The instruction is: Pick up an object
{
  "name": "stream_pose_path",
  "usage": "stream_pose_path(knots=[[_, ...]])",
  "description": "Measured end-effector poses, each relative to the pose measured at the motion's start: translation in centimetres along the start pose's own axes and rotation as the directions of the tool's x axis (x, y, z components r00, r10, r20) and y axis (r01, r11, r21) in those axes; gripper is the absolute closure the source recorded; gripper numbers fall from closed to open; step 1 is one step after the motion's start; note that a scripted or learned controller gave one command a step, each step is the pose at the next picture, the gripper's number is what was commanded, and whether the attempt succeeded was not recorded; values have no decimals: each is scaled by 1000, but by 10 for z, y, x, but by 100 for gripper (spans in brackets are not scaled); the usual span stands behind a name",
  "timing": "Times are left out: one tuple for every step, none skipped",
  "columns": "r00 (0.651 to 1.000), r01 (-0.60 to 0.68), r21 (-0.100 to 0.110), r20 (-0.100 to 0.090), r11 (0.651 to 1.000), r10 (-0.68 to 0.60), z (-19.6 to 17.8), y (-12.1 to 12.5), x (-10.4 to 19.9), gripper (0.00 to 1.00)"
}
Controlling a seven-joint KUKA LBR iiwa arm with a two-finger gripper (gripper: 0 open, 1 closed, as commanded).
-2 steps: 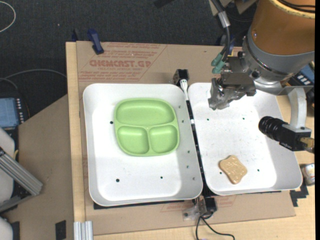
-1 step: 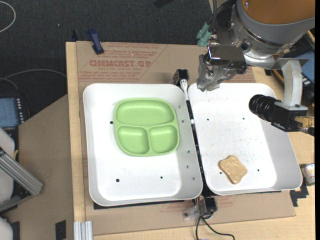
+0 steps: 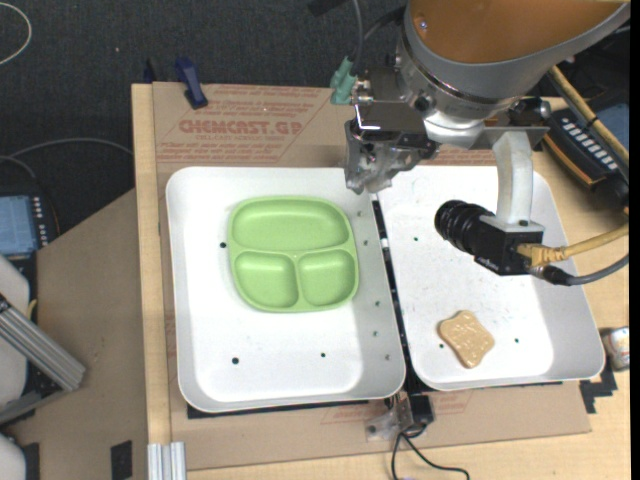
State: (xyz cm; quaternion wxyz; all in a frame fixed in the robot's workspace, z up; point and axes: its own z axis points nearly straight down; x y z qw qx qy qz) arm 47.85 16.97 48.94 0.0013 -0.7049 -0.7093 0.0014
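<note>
Gripper hangs over top of divide btwn bins, empty; can't tell its state. Toast piece lies in right bin, well apart at gripper's 5 o'clock. Green tray in left bin.

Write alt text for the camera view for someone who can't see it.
A grey arm's gripper hangs over the top of the seam between two white bins. The left bin holds a green divided tray; the right bin holds a tan toast-shaped piece.

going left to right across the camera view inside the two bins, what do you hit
green divided plate in the left bin → gripper over the seam between the bins → toast-shaped piece in the right bin
</note>
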Motion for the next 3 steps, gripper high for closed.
stream_pose_path(knots=[[1000, -10, 7, 4, 1000, 10, 94, 0, -23, 100], [1000, -7, -7, -1, 1000, 7, 78, 1, -22, 100], [1000, -8, -8, -2, 1000, 8, 67, 2, -21, 100]])
